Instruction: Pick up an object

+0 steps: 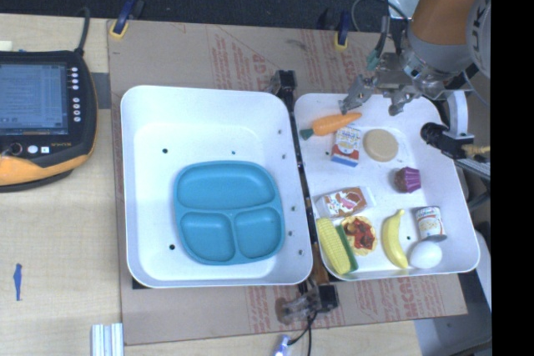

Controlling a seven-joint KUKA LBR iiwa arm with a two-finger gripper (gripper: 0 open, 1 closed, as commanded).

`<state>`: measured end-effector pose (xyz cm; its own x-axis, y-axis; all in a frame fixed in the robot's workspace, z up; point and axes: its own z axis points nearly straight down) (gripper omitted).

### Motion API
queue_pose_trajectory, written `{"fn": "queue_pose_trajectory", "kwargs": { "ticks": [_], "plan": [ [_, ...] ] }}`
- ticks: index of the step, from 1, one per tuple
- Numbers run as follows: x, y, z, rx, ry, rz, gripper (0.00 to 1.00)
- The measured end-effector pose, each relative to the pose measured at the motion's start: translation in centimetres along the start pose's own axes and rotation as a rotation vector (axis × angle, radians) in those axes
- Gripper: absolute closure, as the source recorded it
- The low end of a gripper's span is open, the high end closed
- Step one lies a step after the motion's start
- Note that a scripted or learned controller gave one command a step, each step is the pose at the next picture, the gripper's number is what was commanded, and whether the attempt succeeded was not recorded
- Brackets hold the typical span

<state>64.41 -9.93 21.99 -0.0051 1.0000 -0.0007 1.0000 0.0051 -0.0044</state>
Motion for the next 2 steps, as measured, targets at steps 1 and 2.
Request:
{"fn": "queue_pose_trajectory", "kwargs": {
  "ticks": [1, 2],
  "plan": [
    [-4.1, -1.4, 4.9, 0.001, -0.002, 0.0, 0.0],
    [-2.0, -7.2, 6.7, 0.001, 0.0, 0.0, 0.0]
  ]
}}
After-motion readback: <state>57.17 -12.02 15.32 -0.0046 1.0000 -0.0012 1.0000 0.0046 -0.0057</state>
